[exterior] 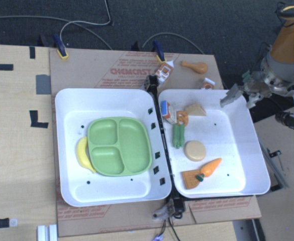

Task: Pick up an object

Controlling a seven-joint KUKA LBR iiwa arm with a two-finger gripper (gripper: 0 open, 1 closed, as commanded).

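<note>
Overhead slanted view of a bench with two shallow white bins side by side. The left bin (pixel 66 134) holds a green divided plate (pixel 119 146) with a banana (pixel 82 154) tucked against its left edge. The right bin (pixel 247 154) holds a carrot (pixel 210 167), a round cookie (pixel 195 150), a green pickle (pixel 178 135) and a wedge of bread (pixel 194 110). The gripper (pixel 233 96) hovers at the right bin's upper right corner, carrying nothing; whether it is apart or together cannot be told. By the look of it, no pickup has begun: reaching, grasping and lifting remain.
</note>
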